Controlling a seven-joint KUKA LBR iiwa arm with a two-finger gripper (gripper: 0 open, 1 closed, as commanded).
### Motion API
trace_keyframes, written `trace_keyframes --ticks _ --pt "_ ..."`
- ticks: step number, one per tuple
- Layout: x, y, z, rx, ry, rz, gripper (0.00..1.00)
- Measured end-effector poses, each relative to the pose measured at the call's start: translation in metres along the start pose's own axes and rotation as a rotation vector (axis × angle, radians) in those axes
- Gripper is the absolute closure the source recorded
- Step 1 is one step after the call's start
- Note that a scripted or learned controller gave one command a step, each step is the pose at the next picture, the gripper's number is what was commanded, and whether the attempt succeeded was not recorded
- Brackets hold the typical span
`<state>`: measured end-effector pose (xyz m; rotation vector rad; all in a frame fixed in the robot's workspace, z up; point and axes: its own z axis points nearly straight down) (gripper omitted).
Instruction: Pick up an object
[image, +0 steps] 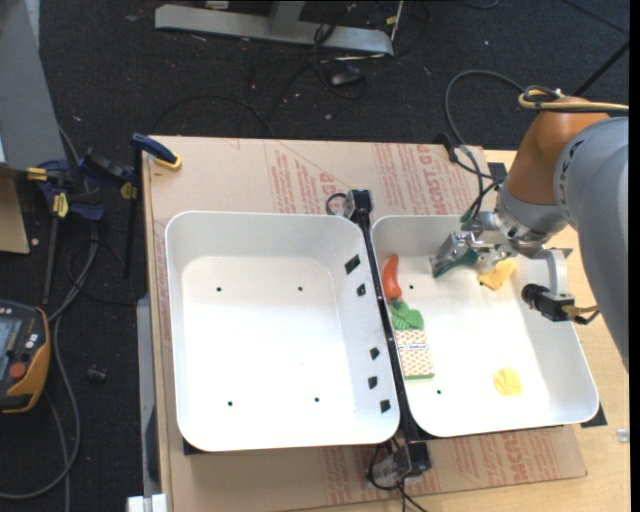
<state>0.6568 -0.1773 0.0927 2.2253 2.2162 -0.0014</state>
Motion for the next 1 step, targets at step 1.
trace_keyframes --ticks 1 --pt "-0.0404 -0.0685 0.0001 0.002 0.001 0.001 0.00"
